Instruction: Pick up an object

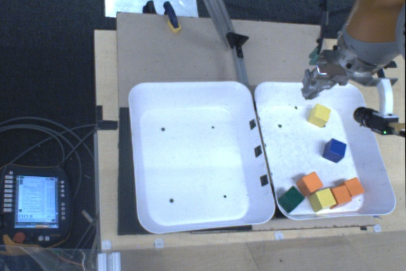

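Over the far edge of the right bin (374, 165), the gripper (312, 87) hangs just beyond a yellow cube (319, 115), apparently not touching it. A blue cube (334, 150) lies nearer; other cubes (322, 192) cluster at the near edge.

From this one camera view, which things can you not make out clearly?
- Gripper: fingers blurred and too small in the camera view, so their state is unreadable.
- Arm: cut off by the top and right edges.
- Cluster at the right bin's near edge: the yellow cube partly hidden by its orange neighbours.
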Available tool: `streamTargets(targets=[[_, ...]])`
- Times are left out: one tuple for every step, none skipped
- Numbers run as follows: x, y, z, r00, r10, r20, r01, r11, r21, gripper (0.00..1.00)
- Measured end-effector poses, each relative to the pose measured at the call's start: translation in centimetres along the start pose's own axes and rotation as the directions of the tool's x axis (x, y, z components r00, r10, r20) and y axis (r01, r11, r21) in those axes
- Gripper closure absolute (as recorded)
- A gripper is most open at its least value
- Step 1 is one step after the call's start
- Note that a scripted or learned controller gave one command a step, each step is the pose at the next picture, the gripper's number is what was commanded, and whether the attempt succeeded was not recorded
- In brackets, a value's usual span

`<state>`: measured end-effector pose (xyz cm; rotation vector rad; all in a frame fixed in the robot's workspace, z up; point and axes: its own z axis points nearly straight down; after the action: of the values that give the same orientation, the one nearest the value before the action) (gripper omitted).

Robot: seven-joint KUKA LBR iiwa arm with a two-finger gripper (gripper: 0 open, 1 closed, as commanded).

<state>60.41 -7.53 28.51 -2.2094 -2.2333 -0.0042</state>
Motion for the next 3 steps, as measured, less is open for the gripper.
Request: streamTargets(targets=[[4.2, -0.6, 1.0, 1.000, 0.001, 0.001, -0.001, 1.000, 0.001, 1.00], [9.4, -1.9, 2.7, 1.000, 0.000, 0.000, 0.000, 1.000, 0.002, 1.00], [13.7, -2.6, 3.0, 1.000, 0.001, 0.000, -0.001, 1.000, 0.001, 1.00]])
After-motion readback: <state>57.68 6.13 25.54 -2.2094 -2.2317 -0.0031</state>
